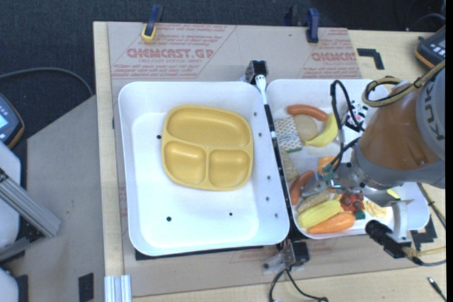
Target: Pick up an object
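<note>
Gripper (327, 184) hangs low over toy food near the right bin's (282, 92) front edge — whether its claw grips anything, I cannot tell.

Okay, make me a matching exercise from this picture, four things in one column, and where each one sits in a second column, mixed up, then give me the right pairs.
Things:
1. yellow divided plate
2. hot dog
3. carrot
4. banana

Places:
A. far end of the right bin, near its top rim
B. alone in the left bin
C. near edge of the right bin, just below the corn
D. right bin, just below the hot dog, beside the arm

Pairs: 1-B, 2-A, 3-C, 4-D
</note>
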`<state>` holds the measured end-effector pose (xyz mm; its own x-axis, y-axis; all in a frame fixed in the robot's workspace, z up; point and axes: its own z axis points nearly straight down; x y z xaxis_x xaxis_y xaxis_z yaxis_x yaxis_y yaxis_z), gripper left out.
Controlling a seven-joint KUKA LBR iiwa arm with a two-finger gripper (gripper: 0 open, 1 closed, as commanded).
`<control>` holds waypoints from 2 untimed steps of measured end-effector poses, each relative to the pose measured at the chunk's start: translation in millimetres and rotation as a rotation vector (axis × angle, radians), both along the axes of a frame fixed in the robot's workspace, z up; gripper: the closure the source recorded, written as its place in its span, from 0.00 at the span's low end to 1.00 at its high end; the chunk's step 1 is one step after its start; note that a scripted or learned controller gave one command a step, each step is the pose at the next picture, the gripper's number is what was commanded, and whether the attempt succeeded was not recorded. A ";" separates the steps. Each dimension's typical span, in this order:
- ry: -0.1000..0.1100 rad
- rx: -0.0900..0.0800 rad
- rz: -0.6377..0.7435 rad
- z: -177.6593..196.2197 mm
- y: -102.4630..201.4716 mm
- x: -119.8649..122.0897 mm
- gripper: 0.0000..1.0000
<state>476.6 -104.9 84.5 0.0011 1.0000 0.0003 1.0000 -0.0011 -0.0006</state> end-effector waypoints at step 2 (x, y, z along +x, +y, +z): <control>-0.002 -0.002 0.002 56.3 3.8 -0.8 1.00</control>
